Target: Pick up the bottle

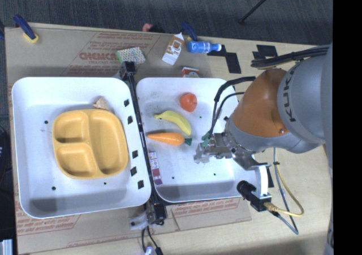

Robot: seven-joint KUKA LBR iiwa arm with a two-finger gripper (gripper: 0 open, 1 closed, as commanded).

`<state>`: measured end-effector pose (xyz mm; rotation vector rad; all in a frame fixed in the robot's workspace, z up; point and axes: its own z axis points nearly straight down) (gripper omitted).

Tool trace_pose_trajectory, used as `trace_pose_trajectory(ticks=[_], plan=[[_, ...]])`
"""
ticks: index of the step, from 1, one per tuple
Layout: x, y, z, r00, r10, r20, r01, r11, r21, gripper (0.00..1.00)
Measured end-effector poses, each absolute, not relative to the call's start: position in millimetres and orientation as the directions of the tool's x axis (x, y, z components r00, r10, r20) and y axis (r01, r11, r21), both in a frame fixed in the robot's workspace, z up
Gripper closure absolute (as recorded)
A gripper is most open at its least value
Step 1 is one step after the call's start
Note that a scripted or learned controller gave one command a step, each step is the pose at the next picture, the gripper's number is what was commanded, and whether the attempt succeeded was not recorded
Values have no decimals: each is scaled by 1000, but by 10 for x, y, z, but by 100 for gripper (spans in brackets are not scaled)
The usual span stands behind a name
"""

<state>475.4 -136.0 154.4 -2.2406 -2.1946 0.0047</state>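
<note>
- Nearest the camera is the grey arm with its orange band, reaching in from the right; its gripper (205,152) hangs low over the right-hand shallow white bin (169,189), just beside the green tip of the carrot.
- Whether anything sits in the gripper, or how it is set, I cannot tell from here; the metal parts blur together.
- Outside both bins, on the cardboard-covered counter (85,56) beyond the right bin's far rim, lies the small blue plastic bottle with a white cap (202,47), on its side.
- My guess is that the bottle is light, fairly stiff and smooth, so it may roll or slip. Closing across the middle of the barrel, at right angles to its length, looks safest; the cap end is narrower.
- Close by the bottle lie a small white and orange carton (173,49), a blue clip (188,31) just behind it, and a small red and white packet (190,71) nearer the bin rim. Black tape patches (229,59) sit to its right.
- Inside the right bin are a round red tomato (188,102), a yellow banana (174,121) and an orange carrot (166,138), all between the gripper and the far rim.
- The left bin (34,191) carries a yellow divided plastic tray (90,143).
- As I judge it, the arm must lift clear of the bin wall and cross it; the carton and clip crowd the approach.
</note>
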Motion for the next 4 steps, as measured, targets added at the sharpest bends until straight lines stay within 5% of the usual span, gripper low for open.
trace_pose_trajectory(ticks=[1, 2, 3, 4], plan=[[4760, -1874, 1763, 251, 968, 0, 968, -251, -3, 100], [4759, -1987, 1618, 172, 985, 3, 985, -172, -5, 100], [4759, -2050, 1690, 478, 878, -1, 878, -478, -3, 100], [4759, -1908, 1631, 497, 867, 0, 867, -497, -6, 100]])
